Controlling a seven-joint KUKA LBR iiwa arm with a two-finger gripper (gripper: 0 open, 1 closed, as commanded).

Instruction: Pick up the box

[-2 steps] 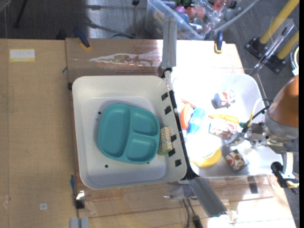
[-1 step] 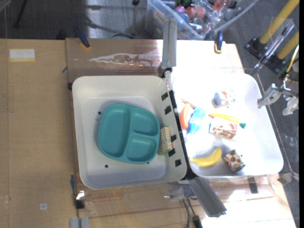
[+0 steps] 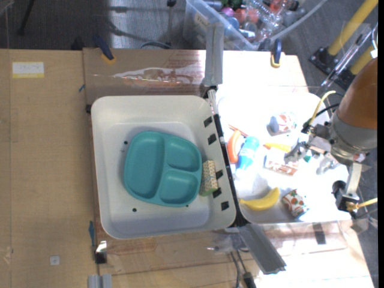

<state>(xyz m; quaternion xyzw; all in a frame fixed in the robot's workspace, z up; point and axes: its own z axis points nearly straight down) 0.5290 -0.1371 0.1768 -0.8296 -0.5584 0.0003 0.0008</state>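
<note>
Box (image 3: 281, 165) lay flat in the right bin (image 3: 312, 218), its long axis running left to right, slightly downward. Reaching from the right, the arm (image 3: 359, 113) hung its gripper (image 3: 309, 156) just beside it, fingers spread, grasping nothing.

My bench (image 3: 42, 161) looks like matt brown cardboard; the bins (image 3: 108, 221) are smooth white plastic (tray (image 3: 162, 167) teal, faintly glossy).

The arm (image 3: 360, 116) is grey with a broad orange band above a silver-grey wrist. A yellow cable (image 3: 324, 101) and a black one loop beside it. The gripper (image 3: 309, 158) is pale metal with small dark fittings.
</note>
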